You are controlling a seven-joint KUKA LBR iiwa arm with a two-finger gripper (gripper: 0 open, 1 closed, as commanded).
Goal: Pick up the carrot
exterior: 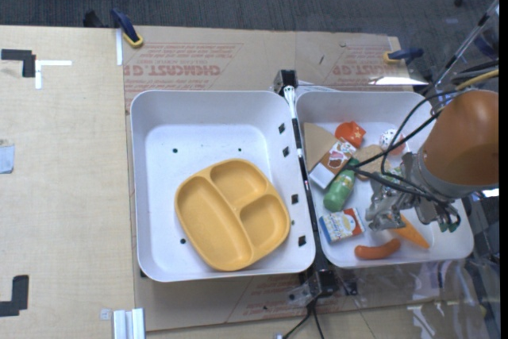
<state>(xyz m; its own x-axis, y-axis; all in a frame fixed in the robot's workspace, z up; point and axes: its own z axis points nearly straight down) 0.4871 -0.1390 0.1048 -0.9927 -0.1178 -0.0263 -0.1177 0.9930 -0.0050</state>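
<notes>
You will find the carrot (413, 235) lying near the front right corner of the right bin (361, 98), partly under the end effector (384, 212). The end effector sits low, just beside the carrot; whether it grips anything cannot be told. A sausage (377, 251) lies just left of the carrot. The left bin (206, 103) holds a yellow divided plate (231, 213).

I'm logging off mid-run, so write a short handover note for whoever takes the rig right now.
Gripper: low in the right bin, just left of the carrot; open or shut can't be told.
Carrot: lying near the bin's front edge, partly under the wrist.
Nearby: sausage, green bottle, small carton.
Left bin: yellow plate.
Done: approach.
Left: grasp and lift the carrot.
</notes>
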